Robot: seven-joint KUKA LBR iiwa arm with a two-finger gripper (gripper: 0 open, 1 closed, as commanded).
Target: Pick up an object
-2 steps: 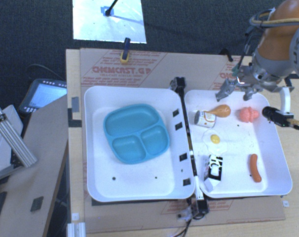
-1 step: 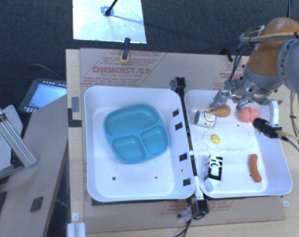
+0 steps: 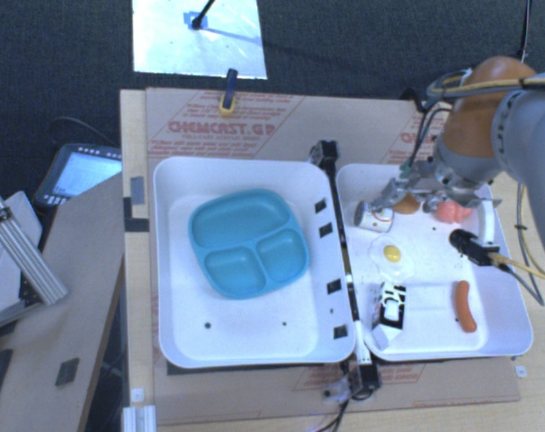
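Two white bins: the left bin holds one blue divided plate; the right bin holds about seven small items, including one sausage and one fried egg.

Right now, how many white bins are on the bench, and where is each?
2. The left shallow white bin holds a blue divided plastic plate. The right shallow white bin lies beside it, under the grey arm's gripper. More bins may lie outside the view.

Blue divided plate, white bins, yellow-yolk fried egg, red-orange sausage, black-and-white box, pink toy beside gripper.
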